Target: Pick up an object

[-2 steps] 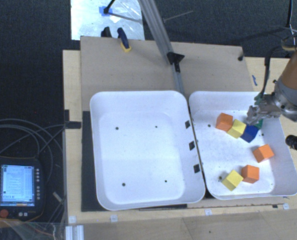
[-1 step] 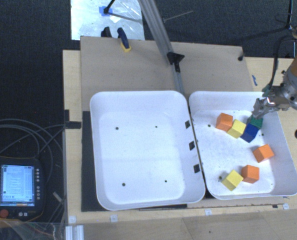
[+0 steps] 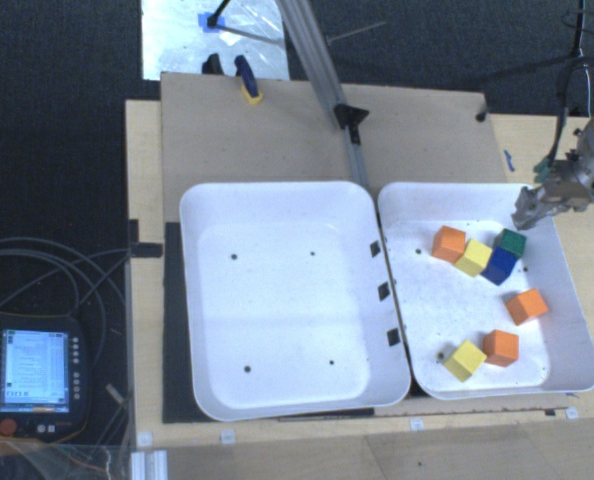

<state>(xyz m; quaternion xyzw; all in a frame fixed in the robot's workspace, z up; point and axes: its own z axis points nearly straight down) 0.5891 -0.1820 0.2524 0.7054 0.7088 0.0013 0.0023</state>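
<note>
Gripper (image 3: 529, 211) hovers at right bin (image 3: 567, 368) upper edge; can't tell its state. Green cube (image 3: 512, 242) sits just below it, touching blue cube (image 3: 499, 265) and near yellow cube (image 3: 473, 257). Looks light, rigid, probably wood; grip flat opposite faces. Blue neighbour crowds one side. Orange cubes (image 3: 525, 306) lie apart, easier. Left bin (image 3: 202, 218) beside.

Seven small blocks (image 3: 487, 256) in right bin (image 3: 567, 368) — three orange, two yellow, one blue, one green.
</note>
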